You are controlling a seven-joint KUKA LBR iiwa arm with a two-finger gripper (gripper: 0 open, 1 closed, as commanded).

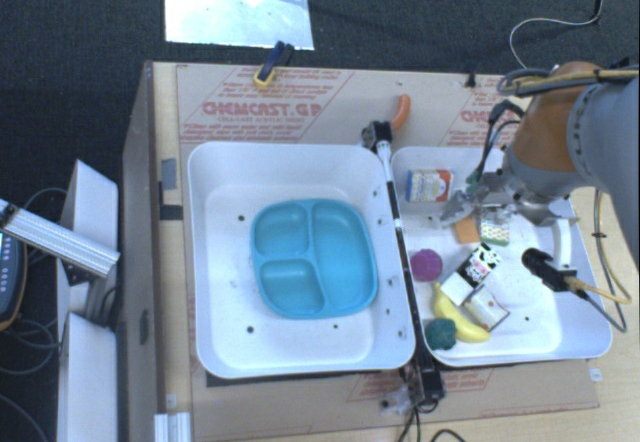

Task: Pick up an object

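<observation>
My gripper (478,202) hangs low over the back middle of the right bin (590,335). An orange block (465,229) and a pale green-white packet (494,228) lie just under and in front of it. To its left lies a white can with an orange label (428,185). Further forward are a purple ball (427,264), a black-and-white spotted toy (482,263), a small white box (487,309), a yellow banana (455,316) and a teal ball (440,332). Nothing shows lifted off the bin floor.
The left bin (215,230) holds a blue divided plate (313,258). A ridge (398,230) parts the two bins. An orange-handled tool (400,110) and a yellow-and-blue clip (270,65) lie on the board behind the bins.
</observation>
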